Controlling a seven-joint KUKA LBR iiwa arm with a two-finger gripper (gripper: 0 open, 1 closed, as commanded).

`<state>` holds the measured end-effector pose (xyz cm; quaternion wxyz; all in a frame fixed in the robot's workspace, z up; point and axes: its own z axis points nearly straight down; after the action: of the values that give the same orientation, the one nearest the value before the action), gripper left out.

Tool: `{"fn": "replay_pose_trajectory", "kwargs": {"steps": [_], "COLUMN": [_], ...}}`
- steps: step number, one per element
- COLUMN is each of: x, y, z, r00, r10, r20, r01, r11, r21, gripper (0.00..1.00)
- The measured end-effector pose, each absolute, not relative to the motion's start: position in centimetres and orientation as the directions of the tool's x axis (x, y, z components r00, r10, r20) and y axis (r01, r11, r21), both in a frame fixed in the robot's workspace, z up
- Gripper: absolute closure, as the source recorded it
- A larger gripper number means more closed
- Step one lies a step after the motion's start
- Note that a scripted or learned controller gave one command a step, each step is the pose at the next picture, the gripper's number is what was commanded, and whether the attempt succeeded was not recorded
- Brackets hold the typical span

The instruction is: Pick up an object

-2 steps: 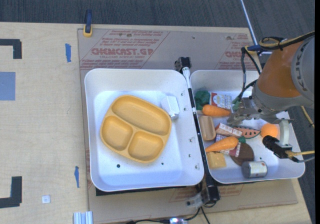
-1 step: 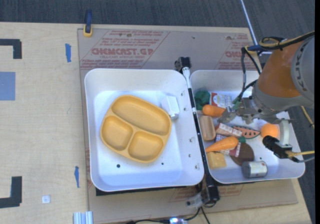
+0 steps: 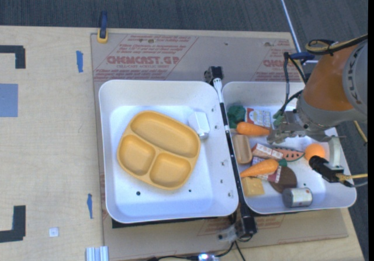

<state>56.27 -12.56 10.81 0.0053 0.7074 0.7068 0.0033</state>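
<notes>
Bench [image 3: 47, 137] carries two white bins side by side. Left bin [image 3: 111, 155] holds a yellow three-section tray [image 3: 158, 149] and a small white block [image 3: 200, 122] at the tray's upper right.

Right bin [image 3: 345, 195] is cluttered; items overlap, several are hard to identify. Readable: carrot [image 3: 252, 129] near the top, second carrot [image 3: 260, 167] lower, green piece [image 3: 235, 114] at upper left, tan block [image 3: 242, 149] along the left wall, watermelon slice [image 3: 290, 154] mid-bin, orange ball [image 3: 315, 152], brown piece [image 3: 284, 179], grey can [image 3: 298, 197] at the bottom edge.

Arm [image 3: 330, 87] enters from the right, cut off by the frame edge, wrist angled down over the right bin's upper middle. It hides the bin's upper right.

Gripper [image 3: 281, 133] sits just right of the top carrot's tip, above the watermelon slice. Finger gap is lost in clutter, so can't tell its state or whether it touches the carrot.
</notes>
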Motion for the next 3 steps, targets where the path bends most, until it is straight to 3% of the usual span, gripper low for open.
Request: {"fn": "replay_pose_trajectory", "kwargs": {"steps": [1,2,3], "x": [50.6,50.6,50.8], "y": [-13.7,-13.8,-13.8], "z": [8.7,8.7,9.8], "r00": [0.000,0.001,0.001], "r10": [1.000,1.000,1.000], "r20": [-0.001,-0.003,-0.004], "r01": [1.000,1.000,1.000], "r11": [0.000,-0.001,-0.001], "r21": [0.007,0.006,0.012], "gripper": [1.00,0.00,1.00]}}
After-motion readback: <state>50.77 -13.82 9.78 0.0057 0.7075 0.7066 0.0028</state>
